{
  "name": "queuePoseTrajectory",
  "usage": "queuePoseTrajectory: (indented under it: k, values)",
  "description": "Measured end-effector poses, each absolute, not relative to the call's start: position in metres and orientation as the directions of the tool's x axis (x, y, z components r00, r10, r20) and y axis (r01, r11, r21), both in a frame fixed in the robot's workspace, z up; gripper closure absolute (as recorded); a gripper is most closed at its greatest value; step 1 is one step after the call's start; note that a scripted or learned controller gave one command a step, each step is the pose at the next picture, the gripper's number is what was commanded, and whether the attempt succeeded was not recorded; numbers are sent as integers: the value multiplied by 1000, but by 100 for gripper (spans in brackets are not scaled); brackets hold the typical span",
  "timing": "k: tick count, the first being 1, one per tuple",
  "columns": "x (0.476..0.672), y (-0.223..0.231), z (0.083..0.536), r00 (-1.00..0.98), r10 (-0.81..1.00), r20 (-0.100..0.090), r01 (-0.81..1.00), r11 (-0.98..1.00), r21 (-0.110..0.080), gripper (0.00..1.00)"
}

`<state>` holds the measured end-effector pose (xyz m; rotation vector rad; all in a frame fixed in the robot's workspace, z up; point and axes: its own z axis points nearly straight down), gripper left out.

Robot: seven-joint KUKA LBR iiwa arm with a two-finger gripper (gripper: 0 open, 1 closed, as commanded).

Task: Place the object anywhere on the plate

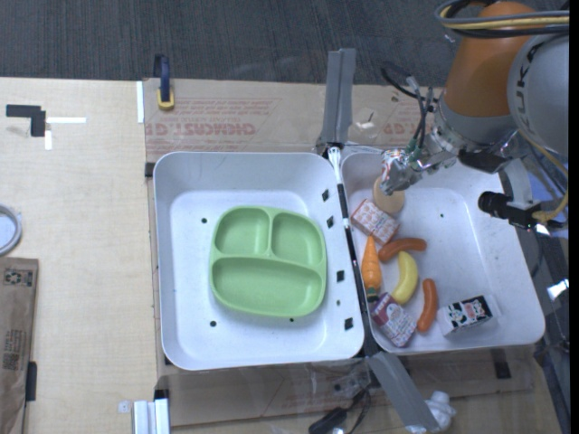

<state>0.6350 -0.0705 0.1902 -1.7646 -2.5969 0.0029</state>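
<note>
Just 1 plate (268,262), 2 sausages (403,248)

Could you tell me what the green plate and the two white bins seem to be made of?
The green plate looks like moulded plastic or silicone, matte: even colour, soft rounded dividers, no glare. The left bin and right bin look like thin, smooth white plastic, with rounded corners and a faint sheen; the exact material is uncertain.
</note>
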Motion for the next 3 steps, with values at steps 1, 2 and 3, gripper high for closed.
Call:
queuePoseTrajectory:
  k: [1,2,3]
  values:
    - [580,-24,188,-460,888,2,888,460,-5,100]
    - [516,38,189,-609,794,2,794,609,-5,100]
    - [531,100,198,-711,703,1,703,711,-4,100]
